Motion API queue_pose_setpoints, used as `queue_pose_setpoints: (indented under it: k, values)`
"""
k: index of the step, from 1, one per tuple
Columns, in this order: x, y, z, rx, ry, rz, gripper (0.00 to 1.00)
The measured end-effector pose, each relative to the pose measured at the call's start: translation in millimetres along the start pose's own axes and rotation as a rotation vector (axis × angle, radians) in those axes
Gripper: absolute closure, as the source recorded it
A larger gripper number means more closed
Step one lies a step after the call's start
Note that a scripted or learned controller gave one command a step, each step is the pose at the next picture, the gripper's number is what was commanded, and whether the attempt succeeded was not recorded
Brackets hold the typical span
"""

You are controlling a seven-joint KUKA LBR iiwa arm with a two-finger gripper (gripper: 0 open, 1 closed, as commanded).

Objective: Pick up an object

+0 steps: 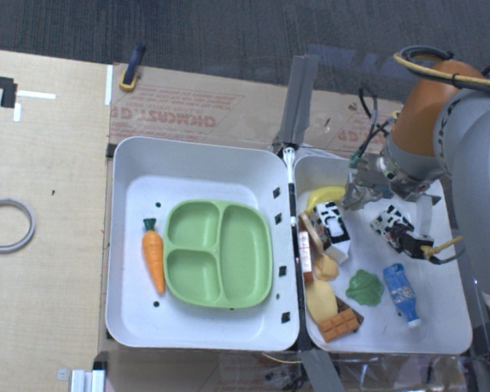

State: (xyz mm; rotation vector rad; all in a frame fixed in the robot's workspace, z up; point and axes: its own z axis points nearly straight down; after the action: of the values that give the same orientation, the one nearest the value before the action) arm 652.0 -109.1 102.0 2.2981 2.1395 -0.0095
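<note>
2 white bins below, gripper (360, 192) over the right bin (439, 337), finger state impossible to tell: best lowered squarely onto the yellow banana (323, 196) just left.

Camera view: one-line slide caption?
Arm's gripper low over the right bin of mixed items; green divided plate and toy carrot in the left bin.

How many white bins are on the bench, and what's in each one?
2. The left bin holds a green divided plate and a carrot. The right bin holds a jumble including a blue bottle and a banana; more may be hidden.
</note>
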Motion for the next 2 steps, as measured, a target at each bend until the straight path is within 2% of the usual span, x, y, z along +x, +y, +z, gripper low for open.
queue_pose_setpoints:
  k: [1,2]
  values:
    - [0.2,0.0,0.1,0.000,0.000,0.000,0.00]
    - [0.0,0.5,-9.7,-0.001,-0.002,-0.003,1.00]
